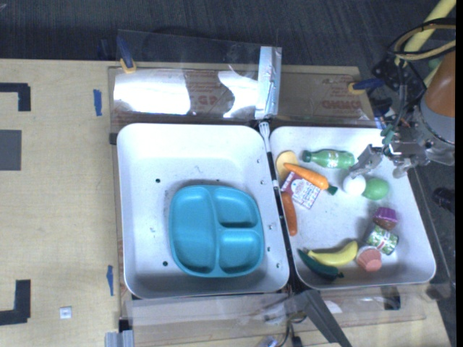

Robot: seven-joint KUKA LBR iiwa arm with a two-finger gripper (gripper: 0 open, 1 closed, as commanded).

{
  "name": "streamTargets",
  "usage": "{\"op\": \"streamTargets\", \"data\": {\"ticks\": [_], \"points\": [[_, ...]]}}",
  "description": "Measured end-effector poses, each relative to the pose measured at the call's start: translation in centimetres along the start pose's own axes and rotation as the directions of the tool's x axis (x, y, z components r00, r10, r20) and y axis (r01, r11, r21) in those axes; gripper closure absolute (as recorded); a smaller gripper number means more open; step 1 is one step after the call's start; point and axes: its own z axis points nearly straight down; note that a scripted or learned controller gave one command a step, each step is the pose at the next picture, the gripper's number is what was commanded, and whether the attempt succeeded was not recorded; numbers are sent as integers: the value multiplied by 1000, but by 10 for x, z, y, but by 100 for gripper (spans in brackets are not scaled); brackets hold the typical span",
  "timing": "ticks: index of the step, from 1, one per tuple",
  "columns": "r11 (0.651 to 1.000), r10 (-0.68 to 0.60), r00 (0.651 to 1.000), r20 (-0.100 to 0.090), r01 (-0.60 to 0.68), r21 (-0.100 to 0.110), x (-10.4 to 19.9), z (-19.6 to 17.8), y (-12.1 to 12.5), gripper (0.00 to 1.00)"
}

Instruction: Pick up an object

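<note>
My gripper (382,165) hangs over the back right part of the right bin (423,266), its two fingers spread apart with nothing between them. Just below it lie a white ball (354,185) and a green ball (376,189), side by side. A green bottle (329,157) lies to the gripper's left, with an orange carrot (307,176) in front of it. Nearer the front are a purple item (385,217), a green can (382,241), a pink cup (369,259) and a banana (334,254).
The left bin (137,194) holds a blue divided tray (215,228). A red-and-white packet (302,192), a second carrot (290,213) and a yellow item (285,160) lie along the right bin's left wall. Cables (405,49) hang at the back right.
</note>
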Motion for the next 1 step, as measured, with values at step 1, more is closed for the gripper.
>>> {"op": "streamTargets", "data": {"ticks": [1], "points": [[954, -300, 954, 1, 300, -3, 5, 118, 46, 0]]}}
